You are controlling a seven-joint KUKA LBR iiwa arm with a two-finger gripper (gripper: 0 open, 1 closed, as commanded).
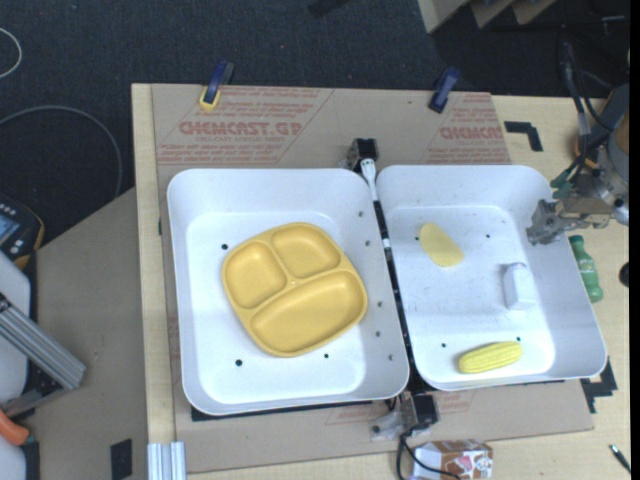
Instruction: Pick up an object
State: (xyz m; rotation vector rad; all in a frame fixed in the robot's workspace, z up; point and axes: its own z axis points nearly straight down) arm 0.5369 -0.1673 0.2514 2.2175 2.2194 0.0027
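Note:
The right bin (470, 190) holds three loose things: a pale yellow oval piece (441, 245) near its back left, a small white block (516, 286) toward the right, and a yellow corn cob (490, 357) by the front wall. A green bottle (586, 266) lies along the bin's right rim. My gripper (548, 224) hangs over the bin's right rim, just left of the bottle's top and behind the white block. Nothing shows in it.
The left bin (190, 268) carries a yellow three-part plate (293, 288). A ridge (385, 268) divides the two bins. Blue clamps (445, 89) pin the cardboard at the back. Cables and a connector (412, 418) sit at the front edge.

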